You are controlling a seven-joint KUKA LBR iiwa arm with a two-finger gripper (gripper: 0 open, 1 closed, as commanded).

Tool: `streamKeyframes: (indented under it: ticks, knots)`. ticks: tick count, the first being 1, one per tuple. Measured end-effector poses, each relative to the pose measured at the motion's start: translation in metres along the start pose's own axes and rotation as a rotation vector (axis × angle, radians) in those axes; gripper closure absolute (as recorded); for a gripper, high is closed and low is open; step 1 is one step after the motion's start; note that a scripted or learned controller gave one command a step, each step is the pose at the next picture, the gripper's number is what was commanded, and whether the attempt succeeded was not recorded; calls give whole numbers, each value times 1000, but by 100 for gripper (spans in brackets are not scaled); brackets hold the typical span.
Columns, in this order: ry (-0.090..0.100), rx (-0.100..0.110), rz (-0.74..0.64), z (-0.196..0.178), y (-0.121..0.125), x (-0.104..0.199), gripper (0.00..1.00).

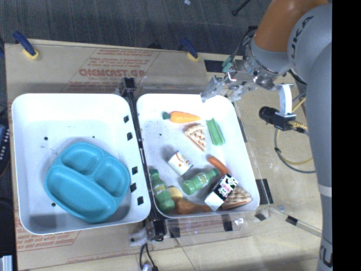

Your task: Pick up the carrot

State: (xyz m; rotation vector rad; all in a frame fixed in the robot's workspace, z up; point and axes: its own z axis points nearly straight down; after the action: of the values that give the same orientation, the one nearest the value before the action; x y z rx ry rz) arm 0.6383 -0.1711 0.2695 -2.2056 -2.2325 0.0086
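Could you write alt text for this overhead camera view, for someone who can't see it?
A grey robot arm's gripper hovers at the top rim of the right white bin, near an orange carrot lying among toy foods. The left bin holds a blue divided tray.

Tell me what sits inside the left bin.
The left bin holds a blue divided plate, lying towards its front. The bin floor beneath the plate is covered, so unseen.

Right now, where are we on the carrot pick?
Nothing looks done: the carrot lies in the right bin, near its far edge beside a waffle piece. In hand: the tool hangs above the bin's far rim, close to the carrot but apart from it. Left: descend, grasp, lift.
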Motion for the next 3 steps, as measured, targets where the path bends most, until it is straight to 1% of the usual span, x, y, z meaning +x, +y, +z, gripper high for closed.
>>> streamKeyframes:
  ticks: [1, 2, 3]
  knots:
    - [2, 14, -127, 152, -28, 25, 0]
    - [0, -1, 164, 177, 20, 24, 0]
    - [4, 10, 156, 167, 20, 25, 100]
